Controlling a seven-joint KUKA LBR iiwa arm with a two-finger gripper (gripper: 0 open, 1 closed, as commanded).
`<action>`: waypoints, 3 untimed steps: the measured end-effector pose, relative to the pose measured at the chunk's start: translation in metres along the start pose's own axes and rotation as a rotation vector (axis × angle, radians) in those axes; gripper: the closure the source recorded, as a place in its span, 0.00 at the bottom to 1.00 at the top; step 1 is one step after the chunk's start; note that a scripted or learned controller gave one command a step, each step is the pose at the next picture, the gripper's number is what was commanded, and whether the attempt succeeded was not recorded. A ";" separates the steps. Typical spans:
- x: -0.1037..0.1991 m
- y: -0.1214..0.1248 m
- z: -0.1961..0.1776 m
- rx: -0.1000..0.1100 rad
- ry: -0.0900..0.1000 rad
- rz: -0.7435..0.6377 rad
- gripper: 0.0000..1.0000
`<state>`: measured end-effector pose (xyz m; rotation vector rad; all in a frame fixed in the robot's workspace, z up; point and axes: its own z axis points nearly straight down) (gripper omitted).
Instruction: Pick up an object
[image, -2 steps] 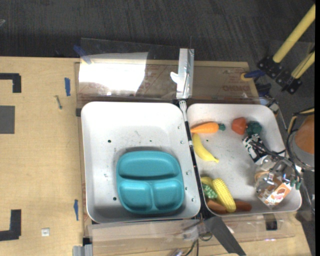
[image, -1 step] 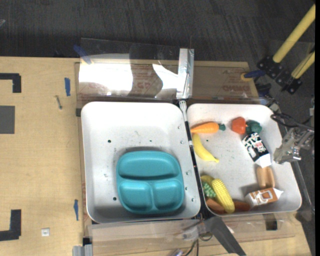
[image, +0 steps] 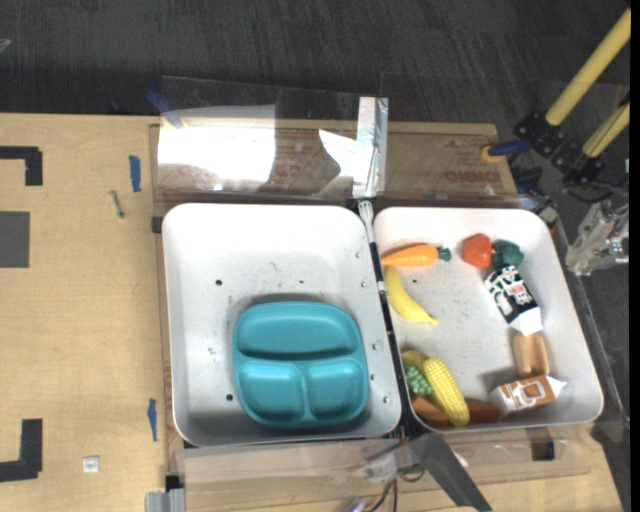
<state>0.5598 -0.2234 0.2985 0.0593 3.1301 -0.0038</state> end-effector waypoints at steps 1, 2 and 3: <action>-0.064 0.038 0.023 -0.004 0.004 -0.015 1.00; -0.087 0.007 -0.008 0.000 -0.002 -0.099 1.00; -0.107 0.043 0.023 -0.004 0.007 -0.158 1.00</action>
